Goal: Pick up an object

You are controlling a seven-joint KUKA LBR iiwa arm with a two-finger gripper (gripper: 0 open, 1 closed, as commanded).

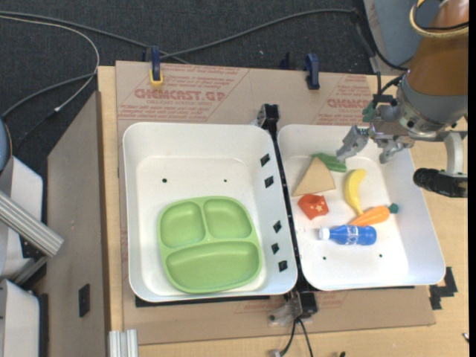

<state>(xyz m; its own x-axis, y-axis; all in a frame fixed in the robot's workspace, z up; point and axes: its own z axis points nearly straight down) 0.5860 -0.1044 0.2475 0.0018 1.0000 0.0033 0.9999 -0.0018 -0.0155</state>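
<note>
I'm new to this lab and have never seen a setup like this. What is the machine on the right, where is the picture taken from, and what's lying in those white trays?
The picture comes from one fixed camera above the bench, looking down at a slant. The machine is a robot arm reaching in from the right; its gripper, a two-finger claw, hangs open over the far side of the right bin, with nothing between its fingers. Its job is to pick up an object. That bin holds toy food: a tan wedge, a green piece behind it, a banana, a red cube, a carrot and a blue bottle. The left bin holds a green divided plate.
</note>
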